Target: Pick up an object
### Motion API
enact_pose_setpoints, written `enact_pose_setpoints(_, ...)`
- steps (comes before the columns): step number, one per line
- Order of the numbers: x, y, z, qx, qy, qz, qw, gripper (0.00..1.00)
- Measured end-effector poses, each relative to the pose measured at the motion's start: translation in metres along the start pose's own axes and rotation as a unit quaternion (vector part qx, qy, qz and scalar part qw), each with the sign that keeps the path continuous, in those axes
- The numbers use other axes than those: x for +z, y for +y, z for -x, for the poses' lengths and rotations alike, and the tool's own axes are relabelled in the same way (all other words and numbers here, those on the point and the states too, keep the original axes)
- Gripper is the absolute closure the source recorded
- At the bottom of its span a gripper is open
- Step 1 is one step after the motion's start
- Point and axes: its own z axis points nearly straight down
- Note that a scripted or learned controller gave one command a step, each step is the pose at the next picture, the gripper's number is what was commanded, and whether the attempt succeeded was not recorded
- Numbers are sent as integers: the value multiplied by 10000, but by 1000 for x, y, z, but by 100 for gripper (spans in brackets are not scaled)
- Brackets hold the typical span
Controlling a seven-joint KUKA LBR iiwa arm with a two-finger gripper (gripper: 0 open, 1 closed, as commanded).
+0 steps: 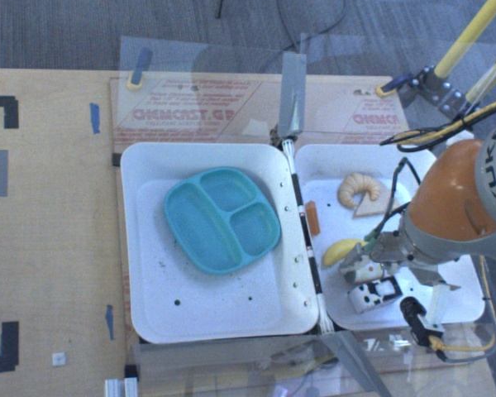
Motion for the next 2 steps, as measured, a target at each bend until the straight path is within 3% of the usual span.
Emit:
enact_pose_setpoints(1, -10, 0, 4, 45, -4, 6, 10000, 100)
enact_pose_setpoints(2, -110, 1, -32, -323, -6, -86, 9994, 100)
